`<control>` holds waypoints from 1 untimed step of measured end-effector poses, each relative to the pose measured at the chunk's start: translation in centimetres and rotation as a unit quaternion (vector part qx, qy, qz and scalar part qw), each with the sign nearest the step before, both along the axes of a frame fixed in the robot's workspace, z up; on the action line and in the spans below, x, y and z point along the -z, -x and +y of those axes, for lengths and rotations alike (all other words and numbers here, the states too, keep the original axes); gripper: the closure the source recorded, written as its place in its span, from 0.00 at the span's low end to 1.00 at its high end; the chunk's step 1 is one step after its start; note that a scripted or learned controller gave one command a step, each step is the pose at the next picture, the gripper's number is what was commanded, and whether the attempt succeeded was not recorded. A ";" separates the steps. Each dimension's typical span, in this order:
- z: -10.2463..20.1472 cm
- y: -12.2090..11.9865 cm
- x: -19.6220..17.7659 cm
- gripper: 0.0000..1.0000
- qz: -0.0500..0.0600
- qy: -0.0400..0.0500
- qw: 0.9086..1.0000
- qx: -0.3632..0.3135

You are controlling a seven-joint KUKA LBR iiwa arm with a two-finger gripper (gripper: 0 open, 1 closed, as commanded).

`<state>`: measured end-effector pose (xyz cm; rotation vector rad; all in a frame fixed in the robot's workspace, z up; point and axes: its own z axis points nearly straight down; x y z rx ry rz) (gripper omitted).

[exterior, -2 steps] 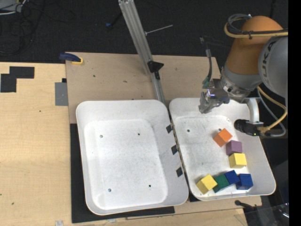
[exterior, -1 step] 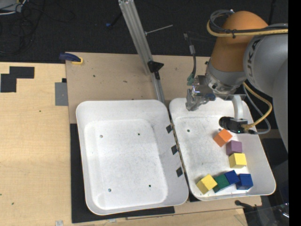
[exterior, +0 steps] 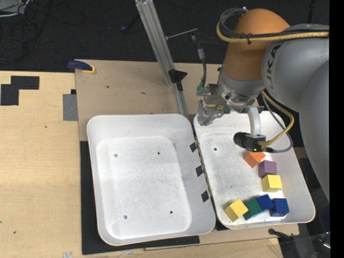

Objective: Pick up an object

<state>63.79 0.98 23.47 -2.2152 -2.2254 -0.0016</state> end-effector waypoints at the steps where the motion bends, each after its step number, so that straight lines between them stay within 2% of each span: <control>1: 5.7 0.1 -0.6 1.00 0.000 0.000 1.000 0.000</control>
